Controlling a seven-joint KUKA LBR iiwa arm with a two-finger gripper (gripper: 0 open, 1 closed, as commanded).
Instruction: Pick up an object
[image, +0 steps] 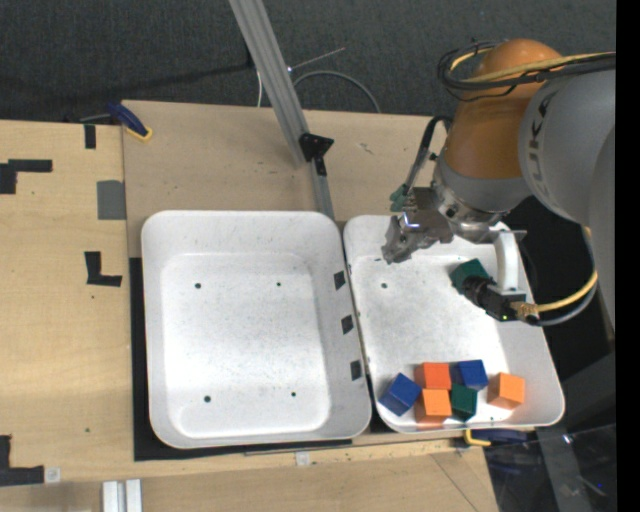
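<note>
We see the arm reaching in from the right, its gripper low over the right bin's far-left corner; the blocks cluster at the near edge, well apart

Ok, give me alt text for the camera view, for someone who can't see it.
A grey and orange robot arm holds its pincer over the far end of the right bin, away from the coloured blocks clustered at that bin's near end. The left bin sits beside it on the wooden bench.
</note>
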